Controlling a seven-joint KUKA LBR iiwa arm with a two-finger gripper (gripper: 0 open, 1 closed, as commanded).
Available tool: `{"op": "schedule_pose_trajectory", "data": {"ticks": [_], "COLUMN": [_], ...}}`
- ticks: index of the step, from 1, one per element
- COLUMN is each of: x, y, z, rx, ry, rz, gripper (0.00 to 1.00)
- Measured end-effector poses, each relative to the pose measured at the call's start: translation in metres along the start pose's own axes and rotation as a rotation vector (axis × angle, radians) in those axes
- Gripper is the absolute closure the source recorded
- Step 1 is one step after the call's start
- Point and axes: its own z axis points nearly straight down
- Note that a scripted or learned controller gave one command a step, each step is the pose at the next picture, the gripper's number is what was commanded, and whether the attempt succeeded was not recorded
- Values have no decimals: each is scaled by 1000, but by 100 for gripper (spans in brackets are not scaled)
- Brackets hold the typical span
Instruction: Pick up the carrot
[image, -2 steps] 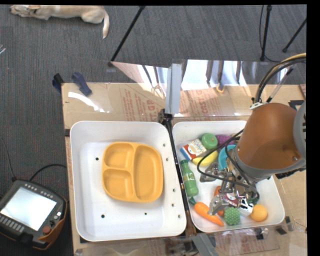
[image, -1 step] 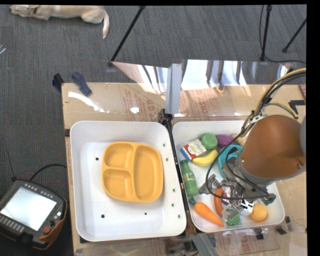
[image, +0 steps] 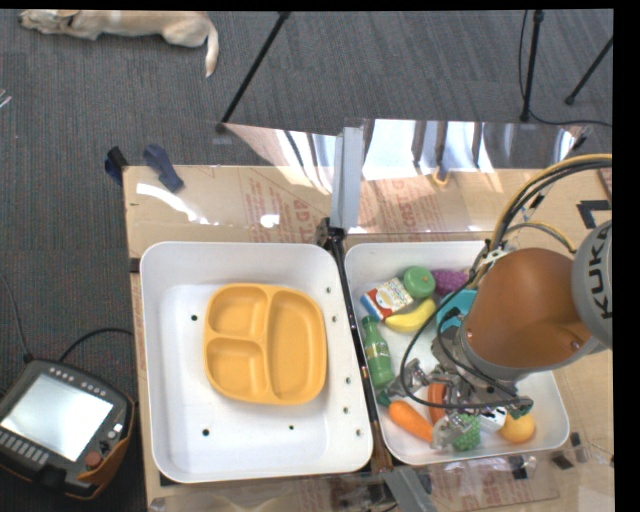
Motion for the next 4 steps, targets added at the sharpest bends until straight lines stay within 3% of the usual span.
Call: {"op": "schedule_pose_trajectory", "data": {"ticks": [1, 2, 3, 4], "x": [-1, -52, -10, -2], "y": [-1, -7, 18, -5], "z": [-2, -95, -89, 13], "rx": [3, 10, 3, -1], "ry": [-3, -14, -4, 3], "rz": [-1, -13, 12, 46], "gripper": [0, 0, 0, 0]}}
